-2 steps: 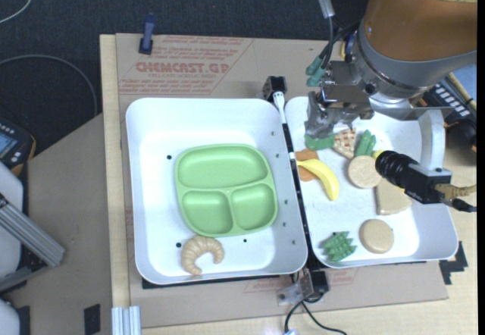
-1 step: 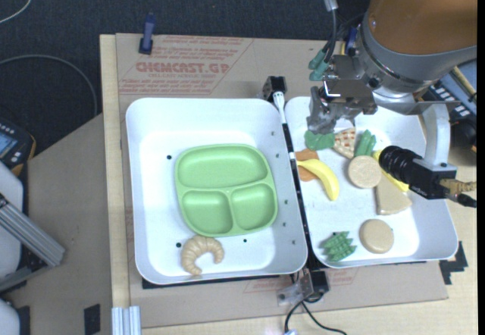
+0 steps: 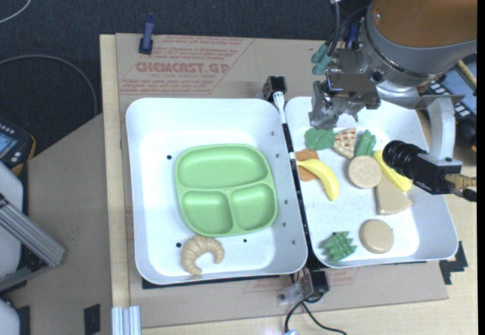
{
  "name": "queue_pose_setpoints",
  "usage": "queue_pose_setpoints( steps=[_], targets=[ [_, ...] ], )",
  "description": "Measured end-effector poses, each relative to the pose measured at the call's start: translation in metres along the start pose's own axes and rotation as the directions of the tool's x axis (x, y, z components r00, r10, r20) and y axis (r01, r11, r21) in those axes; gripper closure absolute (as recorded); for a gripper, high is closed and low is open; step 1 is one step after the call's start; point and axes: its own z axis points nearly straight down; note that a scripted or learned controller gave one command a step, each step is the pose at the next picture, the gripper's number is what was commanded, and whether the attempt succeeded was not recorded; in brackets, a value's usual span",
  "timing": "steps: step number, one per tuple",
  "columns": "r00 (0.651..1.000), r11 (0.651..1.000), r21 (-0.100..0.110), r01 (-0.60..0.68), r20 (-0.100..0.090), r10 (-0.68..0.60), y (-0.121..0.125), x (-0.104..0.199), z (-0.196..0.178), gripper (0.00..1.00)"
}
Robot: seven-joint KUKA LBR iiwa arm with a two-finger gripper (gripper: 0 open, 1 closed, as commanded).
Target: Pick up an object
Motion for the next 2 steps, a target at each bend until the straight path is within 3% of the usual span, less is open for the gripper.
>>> queue_pose_setpoints(
  steps=[1, 2],
  targets=[
    [1.0, 1.0, 0.02, -0.01, 0.001, 0.01, -0.004, -0.055, 0.051, 1.0],
    [1.0, 1.0, 0.017, 0.004, -0.002, -0.004, -0.004, 0.013, 0.065, 1.0]
  ],
)
